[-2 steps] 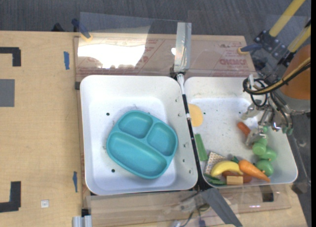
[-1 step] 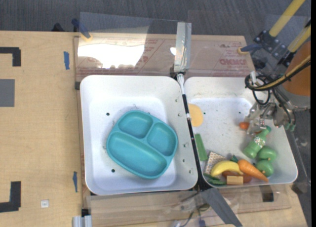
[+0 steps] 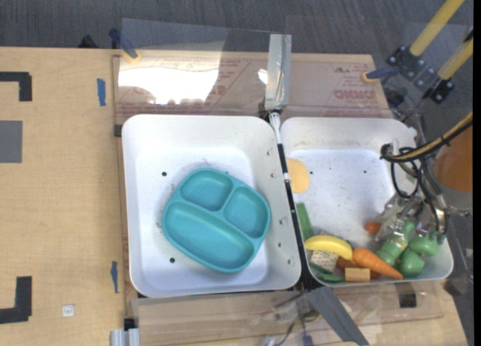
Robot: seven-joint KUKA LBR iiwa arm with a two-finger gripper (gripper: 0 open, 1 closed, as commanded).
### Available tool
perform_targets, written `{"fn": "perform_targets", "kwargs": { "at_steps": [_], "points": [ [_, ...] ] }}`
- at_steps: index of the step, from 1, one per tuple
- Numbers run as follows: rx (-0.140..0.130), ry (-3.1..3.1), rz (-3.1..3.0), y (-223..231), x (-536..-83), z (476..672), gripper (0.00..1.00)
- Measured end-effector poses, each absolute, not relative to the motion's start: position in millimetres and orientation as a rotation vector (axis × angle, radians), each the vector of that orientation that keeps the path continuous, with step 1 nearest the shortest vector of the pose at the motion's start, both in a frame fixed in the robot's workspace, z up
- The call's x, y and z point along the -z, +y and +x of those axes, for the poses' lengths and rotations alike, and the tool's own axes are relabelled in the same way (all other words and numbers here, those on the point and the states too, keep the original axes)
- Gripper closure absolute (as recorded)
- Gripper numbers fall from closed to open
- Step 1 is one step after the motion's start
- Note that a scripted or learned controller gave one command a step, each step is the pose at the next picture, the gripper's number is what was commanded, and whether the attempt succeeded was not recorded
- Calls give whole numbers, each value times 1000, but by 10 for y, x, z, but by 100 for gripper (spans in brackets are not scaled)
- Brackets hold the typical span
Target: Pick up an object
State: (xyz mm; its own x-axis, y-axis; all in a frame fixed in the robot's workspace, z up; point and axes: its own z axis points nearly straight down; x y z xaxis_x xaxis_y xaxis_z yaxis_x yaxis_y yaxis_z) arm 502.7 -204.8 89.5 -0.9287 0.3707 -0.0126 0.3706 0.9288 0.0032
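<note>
My gripper (image 3: 406, 223) is low in the front right corner of the right bin (image 3: 338, 158), pressed in among a cluster of green toy pieces (image 3: 400, 253). Whether anything is caught in it is hidden by the clutter. A carrot (image 3: 375, 262) lies just in front of the gripper, to its left. A yellow banana (image 3: 328, 245) and a small brown block (image 3: 357, 274) sit further left along the front wall. A small orange piece (image 3: 372, 226) rests beside the gripper's left side.
The left bin (image 3: 146, 186) holds a teal divided plate (image 3: 216, 219). In the right bin, a pale orange flat piece (image 3: 297, 175) and a green stick (image 3: 304, 221) lie against the left wall. Black cables (image 3: 409, 158) loop above the gripper.
</note>
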Motion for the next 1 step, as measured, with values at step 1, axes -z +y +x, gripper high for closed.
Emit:
{"fn": "perform_targets", "kwargs": {
  "at_steps": [1],
  "points": [
    [0, 3023, 806, -1818, -1899, 4830, 100]
  ]
}}
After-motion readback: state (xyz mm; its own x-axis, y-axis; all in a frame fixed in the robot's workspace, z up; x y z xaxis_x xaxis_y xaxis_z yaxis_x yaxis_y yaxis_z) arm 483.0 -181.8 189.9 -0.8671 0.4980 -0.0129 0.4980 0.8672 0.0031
